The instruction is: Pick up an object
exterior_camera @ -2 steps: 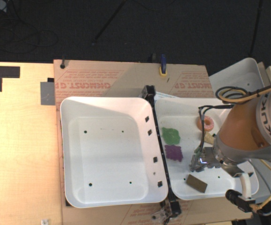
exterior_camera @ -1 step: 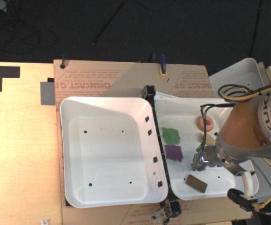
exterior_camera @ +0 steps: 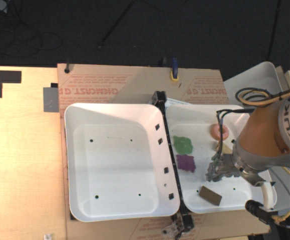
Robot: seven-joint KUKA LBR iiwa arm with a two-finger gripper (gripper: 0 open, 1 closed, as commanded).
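A: Reach stage, by the look of it. Gripper [exterior_camera: 216, 175] low inside the right bin [exterior_camera: 195, 115], hanging off the grey and orange arm [exterior_camera: 262, 134] from the right side. Nothing visibly between the fingers.

B: Open or closed?

A: Cannot tell. Too dark and too small at that spot to read the gap.

B: Candidates for the pick?

A: Four, all in the right bin. Green lump [exterior_camera: 183, 144] near the divider, purple lump [exterior_camera: 186, 162] just beside it on the near side. Brown block [exterior_camera: 210, 196] lying flat toward the near edge, just below the gripper. Pink object [exterior_camera: 219, 131] farther back, partly behind a black cable [exterior_camera: 230, 112].

B: Left bin [exterior_camera: 79, 134]?

A: No part in this step, judging by the tool's place.

B: Most likely target?

A: Hard to call. Gripper sits between the purple lump and the brown block, close to both, touching neither as far as can be seen.

B: Next move, then?

A: Probably a small shift to centre over one piece, a short drop, a close, then a straight lift. Worth watching: the brown block lies low and flat, so likely to slip out of a shallow pinch; the purple and green lumps sit close together, so risk of nudging one while going for the other.
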